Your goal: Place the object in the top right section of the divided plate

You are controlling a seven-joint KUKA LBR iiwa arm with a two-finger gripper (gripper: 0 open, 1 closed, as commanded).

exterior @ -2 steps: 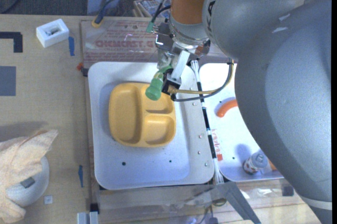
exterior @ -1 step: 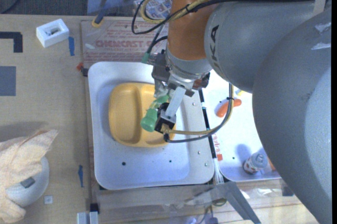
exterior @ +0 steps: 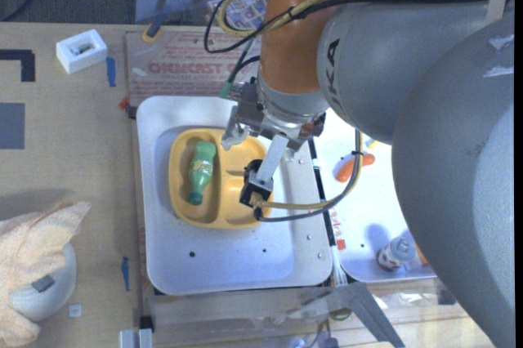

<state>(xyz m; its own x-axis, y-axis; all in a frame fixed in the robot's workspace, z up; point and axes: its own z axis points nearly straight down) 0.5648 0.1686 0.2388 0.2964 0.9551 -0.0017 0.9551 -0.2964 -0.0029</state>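
The hand (exterior: 243,139) is seen above the right part of the yellow divided plate (exterior: 181,203), over its far-right section, at the end of the grey arm (exterior: 384,52) that reaches in from the right. Whether the hand is apart or together cannot be told, as the wrist and its orange band cover much of it from above. Whether the hand touches the plate cannot be told either, and what it may be holding is hidden.

The plate is set in the left bin (exterior: 155,256), towards that bin's far edge and nearer its left edge than its right. The green bottle (exterior: 199,171) is laid on its side in the plate's long left section, lengthwise from far to near, just left of the hand and apart from it.

In the right bin (exterior: 364,211), largely hidden by the arm, an orange thing (exterior: 354,167) is seen by the left edge and a small jar (exterior: 395,254) near the near edge. A white box (exterior: 82,50) is placed on the surface (exterior: 57,142) towards its far-left corner, well apart from both bins.
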